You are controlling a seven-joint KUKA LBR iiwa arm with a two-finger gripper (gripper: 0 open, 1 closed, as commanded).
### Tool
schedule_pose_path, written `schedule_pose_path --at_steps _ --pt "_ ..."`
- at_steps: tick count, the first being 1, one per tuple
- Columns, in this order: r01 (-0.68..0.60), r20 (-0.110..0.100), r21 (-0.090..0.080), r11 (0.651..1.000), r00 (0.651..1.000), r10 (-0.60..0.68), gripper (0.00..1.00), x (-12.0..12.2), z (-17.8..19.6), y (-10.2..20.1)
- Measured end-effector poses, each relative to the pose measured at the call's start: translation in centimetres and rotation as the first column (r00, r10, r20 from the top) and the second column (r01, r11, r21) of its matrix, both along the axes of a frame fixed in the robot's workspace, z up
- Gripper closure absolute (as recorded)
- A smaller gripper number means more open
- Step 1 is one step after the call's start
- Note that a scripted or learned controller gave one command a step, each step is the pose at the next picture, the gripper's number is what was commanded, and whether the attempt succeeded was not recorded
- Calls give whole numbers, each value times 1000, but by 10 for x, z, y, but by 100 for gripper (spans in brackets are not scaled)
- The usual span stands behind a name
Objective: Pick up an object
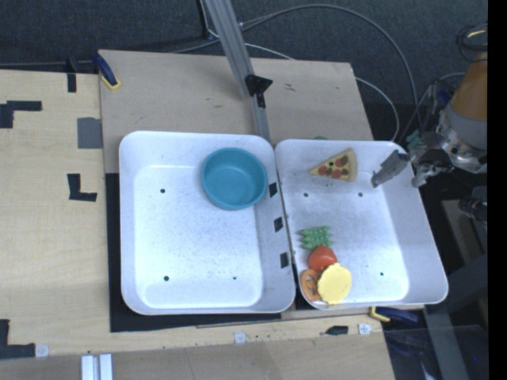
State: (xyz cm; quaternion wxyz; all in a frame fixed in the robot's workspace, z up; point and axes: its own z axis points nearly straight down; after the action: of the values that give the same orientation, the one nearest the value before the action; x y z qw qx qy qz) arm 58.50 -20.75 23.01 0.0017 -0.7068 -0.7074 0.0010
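Your single camera: fixed above the pale wooden counter [198, 77], looking down at a slant. Distance: far enough that you see both shallow white plastic bins whole, the left bin [150, 283] and the right bin [424, 271], side by side mid-frame, plus dark floor beyond the counter's far edge. The grey arm with the orange band [469, 105] enters at your right.

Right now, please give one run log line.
tool: open, holding nothing, above right bin edge | pizza slice: in bin, apart | blue bowl: left bin
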Motion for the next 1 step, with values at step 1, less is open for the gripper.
schedule_pose_path --at_steps 1 --pt "0 -2 1 1000 1000 0 0 3 -61 7"
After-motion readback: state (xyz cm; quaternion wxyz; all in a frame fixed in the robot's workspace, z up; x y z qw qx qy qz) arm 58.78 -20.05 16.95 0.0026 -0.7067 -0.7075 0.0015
